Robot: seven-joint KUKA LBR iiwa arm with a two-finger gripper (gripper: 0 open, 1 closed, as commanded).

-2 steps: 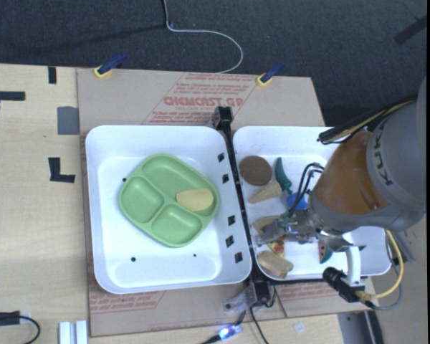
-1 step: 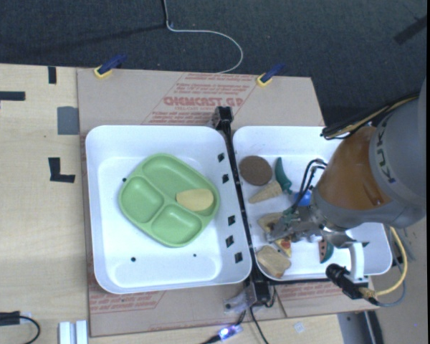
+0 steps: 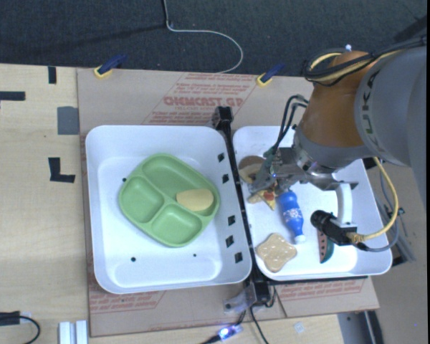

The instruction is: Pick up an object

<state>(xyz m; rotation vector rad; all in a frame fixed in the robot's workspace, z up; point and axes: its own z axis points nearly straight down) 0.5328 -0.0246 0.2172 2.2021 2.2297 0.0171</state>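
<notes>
Right bin point(image 3: 369, 264): blue bottle point(image 3: 291, 216), toast point(image 3: 275, 252), watermelon slice point(image 3: 325, 249) near tool point(image 3: 266, 183).

A blue bottle point(image 3: 291, 216) with a white cap lies on its side in the right bin point(image 3: 373, 264), slanting toward the bin's near edge. A tan toast slice point(image 3: 275, 252) lies flat just beyond its base. A watermelon wedge point(image 3: 325, 246) lies to the bottle's right.

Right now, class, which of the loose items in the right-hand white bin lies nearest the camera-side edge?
The tan toast-shaped piece, flat in the right white bin. The blue plastic bottle and the watermelon-slice toy both lie farther up.
</notes>
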